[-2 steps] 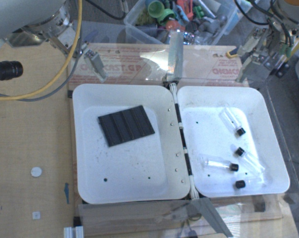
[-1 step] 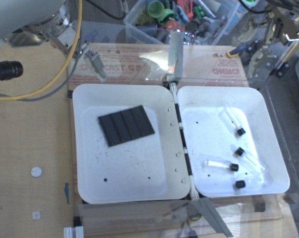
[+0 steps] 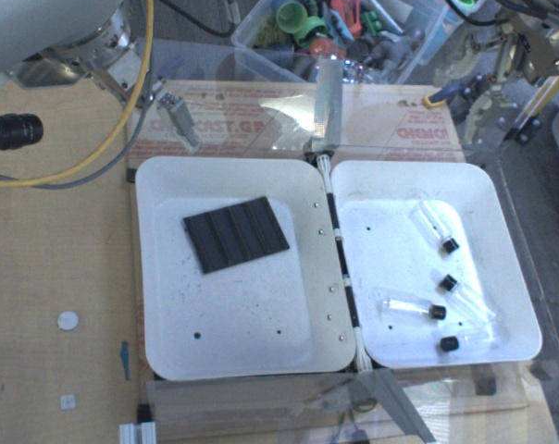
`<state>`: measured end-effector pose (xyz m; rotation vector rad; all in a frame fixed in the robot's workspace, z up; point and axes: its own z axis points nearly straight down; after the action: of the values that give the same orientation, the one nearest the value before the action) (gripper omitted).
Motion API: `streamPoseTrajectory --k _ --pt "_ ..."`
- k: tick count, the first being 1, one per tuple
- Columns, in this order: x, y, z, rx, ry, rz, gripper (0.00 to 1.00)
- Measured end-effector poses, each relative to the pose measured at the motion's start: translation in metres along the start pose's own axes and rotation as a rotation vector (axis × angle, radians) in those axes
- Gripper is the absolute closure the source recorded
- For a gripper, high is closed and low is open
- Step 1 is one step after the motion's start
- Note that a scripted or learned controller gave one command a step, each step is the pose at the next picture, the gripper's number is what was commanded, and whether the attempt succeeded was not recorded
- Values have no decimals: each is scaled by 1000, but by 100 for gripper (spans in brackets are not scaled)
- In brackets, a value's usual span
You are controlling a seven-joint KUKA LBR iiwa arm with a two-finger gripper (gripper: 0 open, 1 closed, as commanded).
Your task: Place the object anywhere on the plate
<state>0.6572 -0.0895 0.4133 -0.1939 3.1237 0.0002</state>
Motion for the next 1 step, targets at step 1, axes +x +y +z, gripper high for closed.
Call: streamPoseTrajectory --k 1 --pt "0 0 0 0 0 0 0"
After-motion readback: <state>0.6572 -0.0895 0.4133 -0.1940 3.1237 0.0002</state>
